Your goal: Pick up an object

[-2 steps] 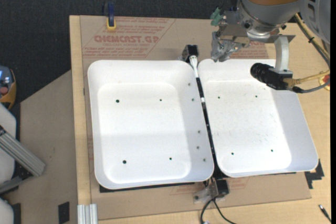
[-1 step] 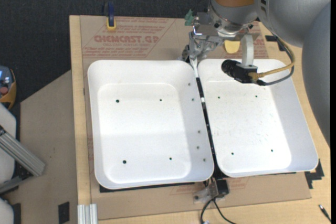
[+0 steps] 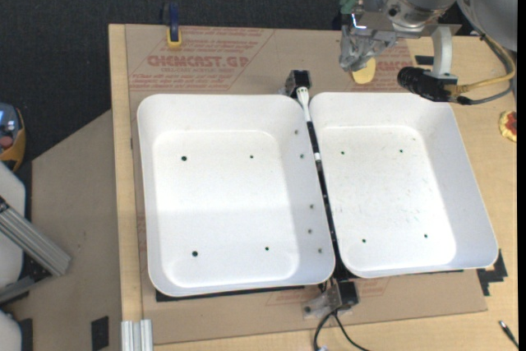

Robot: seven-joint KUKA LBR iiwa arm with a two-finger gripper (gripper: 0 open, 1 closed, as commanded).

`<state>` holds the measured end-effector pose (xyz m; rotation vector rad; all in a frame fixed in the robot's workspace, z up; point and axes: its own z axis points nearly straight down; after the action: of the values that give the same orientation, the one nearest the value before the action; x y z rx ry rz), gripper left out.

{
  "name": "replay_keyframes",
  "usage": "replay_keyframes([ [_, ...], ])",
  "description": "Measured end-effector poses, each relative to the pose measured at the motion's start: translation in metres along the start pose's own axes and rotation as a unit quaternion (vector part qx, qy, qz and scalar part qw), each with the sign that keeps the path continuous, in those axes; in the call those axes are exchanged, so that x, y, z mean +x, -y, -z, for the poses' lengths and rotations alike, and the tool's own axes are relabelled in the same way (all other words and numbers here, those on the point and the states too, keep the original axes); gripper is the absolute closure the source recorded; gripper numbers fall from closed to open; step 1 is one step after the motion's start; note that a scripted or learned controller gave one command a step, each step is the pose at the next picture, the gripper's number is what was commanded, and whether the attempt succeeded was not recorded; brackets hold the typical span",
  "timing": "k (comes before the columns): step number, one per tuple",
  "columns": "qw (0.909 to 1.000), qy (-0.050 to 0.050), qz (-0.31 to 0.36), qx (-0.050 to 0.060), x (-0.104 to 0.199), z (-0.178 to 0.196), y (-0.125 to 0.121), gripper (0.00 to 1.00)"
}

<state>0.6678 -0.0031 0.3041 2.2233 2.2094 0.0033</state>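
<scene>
A small pale yellow object (image 3: pixel 363 71) sits at the end effector (image 3: pixel 357 55) tip, at twelve o'clock beyond the right bin (image 3: pixel 460 177); whether it is gripped, I cannot tell. It looks light, maybe soft; pinch its middle

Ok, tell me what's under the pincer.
Under the pincer sits a small pale yellow object over the brown board, beyond the right bin. The pincer covers the object's top, so its full shape is hidden.
</scene>
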Motion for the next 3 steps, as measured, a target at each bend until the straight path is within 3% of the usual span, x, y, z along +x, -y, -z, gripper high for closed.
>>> replay_keyframes([
  [1, 0.9999, -0.004, 0.008, 0.004, 0.111, -0.018, 0.003, 1.0],
  [2, 1.0, -0.001, 0.001, -0.001, 0.053, 0.036, 0.0, 1.0],
  [3, 0.9999, -0.003, 0.007, 0.008, 0.143, -0.03, 0.005, 1.0],
])
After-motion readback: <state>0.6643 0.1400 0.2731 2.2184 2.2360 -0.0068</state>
